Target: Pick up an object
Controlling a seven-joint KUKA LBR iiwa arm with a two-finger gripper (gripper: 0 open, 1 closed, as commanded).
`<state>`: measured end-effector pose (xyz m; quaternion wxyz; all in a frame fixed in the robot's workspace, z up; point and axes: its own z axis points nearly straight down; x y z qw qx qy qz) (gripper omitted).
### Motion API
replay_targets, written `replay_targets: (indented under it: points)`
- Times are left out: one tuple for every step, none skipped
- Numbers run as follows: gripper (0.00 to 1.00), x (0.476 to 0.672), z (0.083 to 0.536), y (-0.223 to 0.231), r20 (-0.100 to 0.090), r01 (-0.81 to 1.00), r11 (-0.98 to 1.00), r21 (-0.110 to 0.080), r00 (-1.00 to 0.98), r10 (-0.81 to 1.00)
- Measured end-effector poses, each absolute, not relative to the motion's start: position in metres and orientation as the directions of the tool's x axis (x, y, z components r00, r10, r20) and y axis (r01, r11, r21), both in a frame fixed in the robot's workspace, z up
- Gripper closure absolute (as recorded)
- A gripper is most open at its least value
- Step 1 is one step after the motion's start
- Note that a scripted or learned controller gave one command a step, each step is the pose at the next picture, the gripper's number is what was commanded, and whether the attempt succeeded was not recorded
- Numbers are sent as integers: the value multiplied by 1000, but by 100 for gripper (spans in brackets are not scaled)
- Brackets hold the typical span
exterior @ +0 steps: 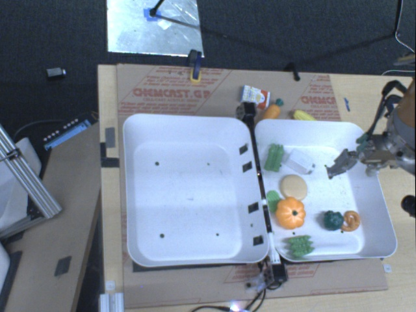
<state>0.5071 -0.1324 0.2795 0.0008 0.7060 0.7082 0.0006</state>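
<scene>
orange pumpkin, round cookie, right bin

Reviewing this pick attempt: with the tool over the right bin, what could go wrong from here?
1. The orange pumpkin, the tan disc and a green piece sit crowded near the divider; a descent there could nudge neighbours instead of gripping one.
2. The dark green toy touches the brown pretzel, so the tool might catch both or neither.
3. The clear white block looks flat and may slip.

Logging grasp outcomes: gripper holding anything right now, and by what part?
Nothing held. The gripper hovers over the right bin, nothing between its fingers.
</scene>
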Motion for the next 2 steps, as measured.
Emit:
replay_targets:
  points:
    - [100,508,291,-132,-1,1000,6,6,-6,1000]
    - [100,536,399,-34,2,1000,14,16,-14,1000]
